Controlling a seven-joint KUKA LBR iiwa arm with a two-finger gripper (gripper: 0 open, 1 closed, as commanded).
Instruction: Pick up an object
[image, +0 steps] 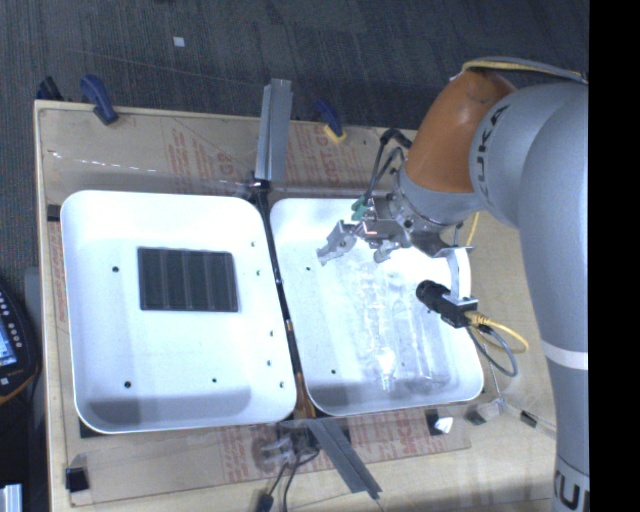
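Observation:
A dark grey ridged rectangular block (188, 279) lies flat in the left bin (90, 360), a little above its middle. Clear plastic items (395, 335), hard to make out against the white floor, lie in the right bin (330, 395) from its centre toward the near right corner. My gripper (358, 248) hangs over the upper part of the right bin, just above the far end of the clear items. Its fingers (333, 244) stand spread apart with nothing between them. The grey block is far to its left.
A metal divider bar (272, 130) runs between the bins at the back, and blue clamps (98, 98) hold the board's far edge. A black connector with a yellow cable (448, 303) hangs off the arm over the right bin's right side.

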